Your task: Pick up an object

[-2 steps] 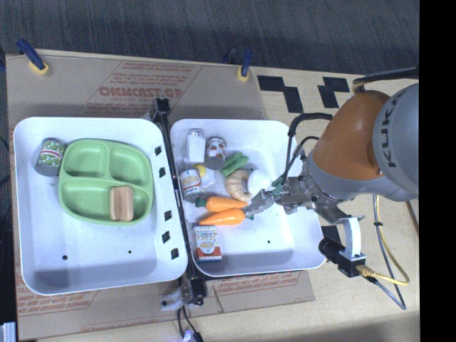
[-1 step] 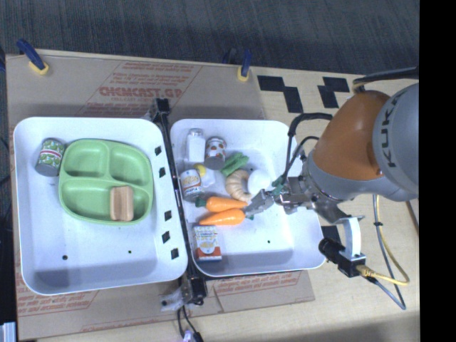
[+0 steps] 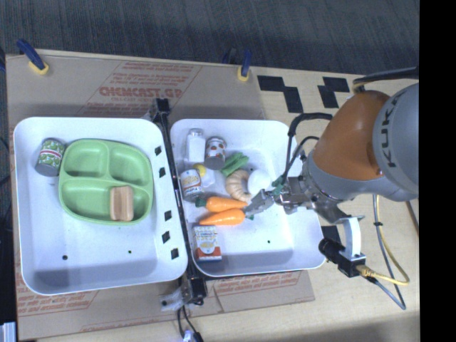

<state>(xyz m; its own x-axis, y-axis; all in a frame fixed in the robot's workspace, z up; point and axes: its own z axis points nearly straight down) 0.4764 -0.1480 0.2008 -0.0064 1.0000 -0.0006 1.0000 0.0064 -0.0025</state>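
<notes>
Camera view has the arm reaching into the right bin (image 3: 303, 255) from the desk's right edge, its pincer (image 3: 258, 201) low beside the two carrots (image 3: 222, 211) heaped mid-bin, probably lined up to take one. Whether the pincer is released or clenched, I cannot tell. Small cans and cartons crowd that bin's left wall; a green divided plate (image 3: 91, 164) sits in the left bin (image 3: 85, 273).

The grey arm (image 3: 370, 148) fills the right side of the frame, its orange band a broad dome at centre right. From there the wrist extends leftward toward the middle of the frame, ending in the gripper (image 3: 256, 201) just right of centre. The gripper points left and slightly downward in the picture, low and tilted.
</notes>
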